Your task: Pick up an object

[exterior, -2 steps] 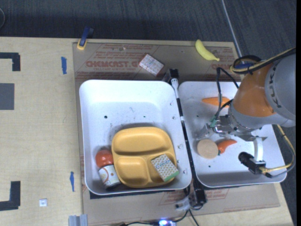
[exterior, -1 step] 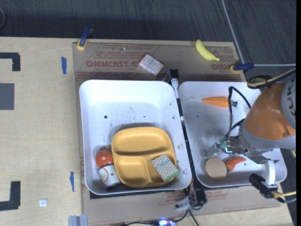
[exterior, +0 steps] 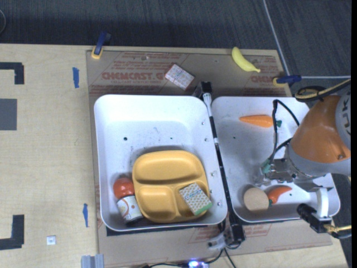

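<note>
Jaws (exterior: 273,178) above round tan object (exterior: 256,199) and small carrot (exterior: 278,192), grip state unclear

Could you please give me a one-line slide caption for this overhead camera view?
Robot arm reaches into the right bin near a carrot; a yellow tray fills the left bin.
</note>
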`<state>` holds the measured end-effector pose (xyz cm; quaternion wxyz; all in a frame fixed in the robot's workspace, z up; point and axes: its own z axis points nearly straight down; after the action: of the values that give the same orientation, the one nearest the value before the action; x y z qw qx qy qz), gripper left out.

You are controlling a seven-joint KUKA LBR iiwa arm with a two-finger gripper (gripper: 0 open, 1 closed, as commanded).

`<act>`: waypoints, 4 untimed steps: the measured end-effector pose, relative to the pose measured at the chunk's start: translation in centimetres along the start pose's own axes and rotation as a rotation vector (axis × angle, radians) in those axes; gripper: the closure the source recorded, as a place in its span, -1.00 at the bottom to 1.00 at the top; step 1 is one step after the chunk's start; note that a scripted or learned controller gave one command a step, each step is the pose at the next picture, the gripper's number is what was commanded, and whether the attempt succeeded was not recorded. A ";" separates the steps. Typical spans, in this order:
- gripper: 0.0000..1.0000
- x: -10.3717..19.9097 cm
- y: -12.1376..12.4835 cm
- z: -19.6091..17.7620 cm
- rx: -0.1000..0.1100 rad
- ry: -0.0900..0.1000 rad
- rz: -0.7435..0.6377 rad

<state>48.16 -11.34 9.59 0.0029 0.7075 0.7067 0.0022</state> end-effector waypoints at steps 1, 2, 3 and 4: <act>-1.00 0.0 0.0 0.0 0.000 0.000 0.000; 1.00 0.0 0.1 -1.0 -0.004 -0.001 0.001; -1.00 0.0 0.1 -1.0 -0.003 -0.001 0.001; -1.00 1.2 -0.2 1.0 0.006 0.002 -0.001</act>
<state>47.98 -10.17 8.58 0.0003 0.7072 0.7070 0.0008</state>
